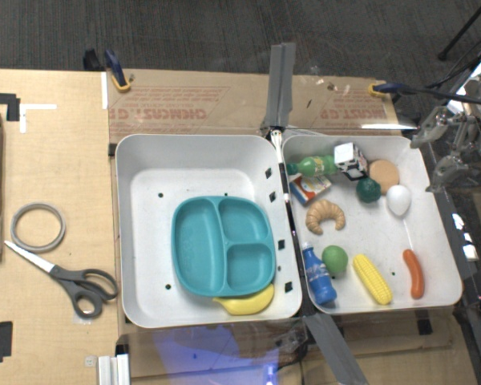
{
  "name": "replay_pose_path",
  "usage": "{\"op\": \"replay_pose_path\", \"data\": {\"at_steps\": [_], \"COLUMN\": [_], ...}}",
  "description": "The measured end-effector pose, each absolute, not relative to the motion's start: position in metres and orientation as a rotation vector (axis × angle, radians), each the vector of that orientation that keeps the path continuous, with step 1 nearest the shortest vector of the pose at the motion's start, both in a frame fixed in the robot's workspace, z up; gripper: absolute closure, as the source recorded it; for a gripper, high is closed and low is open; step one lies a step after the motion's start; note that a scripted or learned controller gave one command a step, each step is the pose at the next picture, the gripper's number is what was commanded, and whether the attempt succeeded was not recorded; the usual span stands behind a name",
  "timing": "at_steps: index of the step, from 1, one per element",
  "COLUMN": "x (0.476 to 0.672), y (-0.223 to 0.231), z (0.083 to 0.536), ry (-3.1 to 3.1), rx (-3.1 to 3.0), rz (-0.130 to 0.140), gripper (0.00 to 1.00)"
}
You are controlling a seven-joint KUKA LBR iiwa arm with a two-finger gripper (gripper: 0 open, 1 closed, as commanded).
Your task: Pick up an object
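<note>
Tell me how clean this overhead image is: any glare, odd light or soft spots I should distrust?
Camera view: lighting is even and soft, with faint shadows inside the left bin under the teal tray; a bluish glow spills below that bin's front edge; the right bin reads clearly, its small toys sharp enough to separate; the arm hardware at the right edge is dark and cluttered, hard to resolve.

White bins (136, 239) hold a teal tray (223, 244), yellow banana (248, 302), yellow corn (372, 278), red sausage (414, 273), blue bottle (318, 276), tan croissant (326, 214), white egg (398, 200), and a green ball (334, 258).
</note>
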State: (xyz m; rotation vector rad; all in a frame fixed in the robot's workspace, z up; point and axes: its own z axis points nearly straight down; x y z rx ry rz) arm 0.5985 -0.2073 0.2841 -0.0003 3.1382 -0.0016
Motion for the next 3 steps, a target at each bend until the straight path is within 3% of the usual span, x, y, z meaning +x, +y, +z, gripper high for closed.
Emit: {"op": "replay_pose_path", "data": {"at_steps": [1, 2, 3], "x": [0.626, 0.591, 0.503], "y": [-0.221, -0.211, -0.221], "z": [0.101, 0.1, 0.099], "ry": [3.13, 3.118, 3.122], "rx": [-0.008, 0.183, 0.163], "rz": [-0.004, -0.006, -0.009], "gripper": [0.0, 0.0, 0.0]}}
